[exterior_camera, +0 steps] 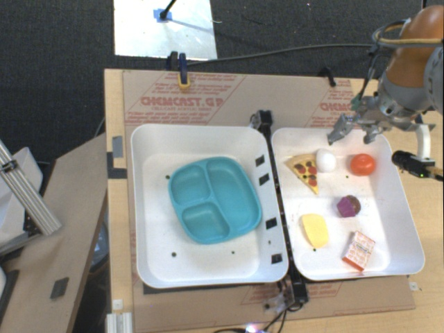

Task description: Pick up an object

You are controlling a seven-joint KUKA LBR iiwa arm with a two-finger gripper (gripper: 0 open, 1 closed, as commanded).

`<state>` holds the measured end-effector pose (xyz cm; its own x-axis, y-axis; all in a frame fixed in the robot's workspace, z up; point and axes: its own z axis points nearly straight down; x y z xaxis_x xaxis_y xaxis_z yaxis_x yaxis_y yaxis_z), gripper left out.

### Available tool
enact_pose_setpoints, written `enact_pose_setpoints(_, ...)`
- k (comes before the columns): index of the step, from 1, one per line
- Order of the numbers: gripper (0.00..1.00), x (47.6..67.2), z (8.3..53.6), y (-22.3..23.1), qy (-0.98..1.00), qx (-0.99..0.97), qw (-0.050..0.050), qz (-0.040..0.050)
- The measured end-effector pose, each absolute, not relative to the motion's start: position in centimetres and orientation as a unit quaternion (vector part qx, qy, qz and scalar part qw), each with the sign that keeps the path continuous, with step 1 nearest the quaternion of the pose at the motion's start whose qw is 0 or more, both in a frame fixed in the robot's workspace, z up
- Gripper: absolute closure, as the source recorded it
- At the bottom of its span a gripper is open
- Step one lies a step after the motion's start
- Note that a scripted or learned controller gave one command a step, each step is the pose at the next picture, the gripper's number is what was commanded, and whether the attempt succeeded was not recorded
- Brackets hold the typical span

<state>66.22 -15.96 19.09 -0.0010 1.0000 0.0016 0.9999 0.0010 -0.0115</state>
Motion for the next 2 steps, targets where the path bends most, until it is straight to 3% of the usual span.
enact_pose_setpoints(1, 0.0, 66.5, 20.0, -15.9, -0.708, -0.706, -0.001, -0.0004)
enact_pose_setpoints(2, 0.0, 65.8, 15.1, -15.2, -0.708, -0.706, 0.0, 0.0003)
